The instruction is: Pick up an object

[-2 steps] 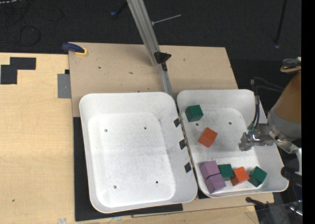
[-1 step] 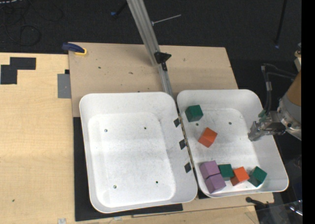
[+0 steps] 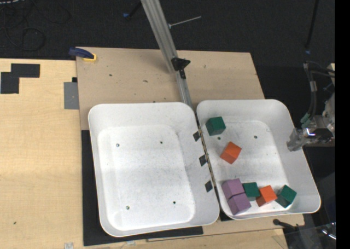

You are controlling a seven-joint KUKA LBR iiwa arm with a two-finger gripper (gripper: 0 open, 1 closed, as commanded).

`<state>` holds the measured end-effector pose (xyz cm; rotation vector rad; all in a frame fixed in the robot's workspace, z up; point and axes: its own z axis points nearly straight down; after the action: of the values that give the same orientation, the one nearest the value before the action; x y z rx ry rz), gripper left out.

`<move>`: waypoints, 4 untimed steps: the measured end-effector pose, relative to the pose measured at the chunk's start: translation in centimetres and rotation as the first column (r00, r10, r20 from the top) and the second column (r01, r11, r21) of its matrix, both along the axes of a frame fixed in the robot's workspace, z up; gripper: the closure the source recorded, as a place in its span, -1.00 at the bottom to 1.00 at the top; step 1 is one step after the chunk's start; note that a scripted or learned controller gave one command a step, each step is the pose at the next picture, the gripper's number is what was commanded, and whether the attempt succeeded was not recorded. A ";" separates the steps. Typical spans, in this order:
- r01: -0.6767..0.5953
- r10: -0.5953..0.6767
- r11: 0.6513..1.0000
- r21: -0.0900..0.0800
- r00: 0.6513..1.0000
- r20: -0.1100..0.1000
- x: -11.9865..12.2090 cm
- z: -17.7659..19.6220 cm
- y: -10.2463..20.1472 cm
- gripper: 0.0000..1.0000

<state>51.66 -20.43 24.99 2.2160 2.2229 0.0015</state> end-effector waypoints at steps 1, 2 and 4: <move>-0.001 0.001 1.000 0.003 1.000 -0.005 0.0 0.6 5.0 1.00; -0.002 0.002 1.000 0.004 1.000 -0.005 0.8 0.9 10.2 1.00; -0.001 0.001 1.000 0.004 1.000 -0.009 0.8 -1.7 21.5 1.00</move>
<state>52.50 1.11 23.27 2.2213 2.2298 -0.0040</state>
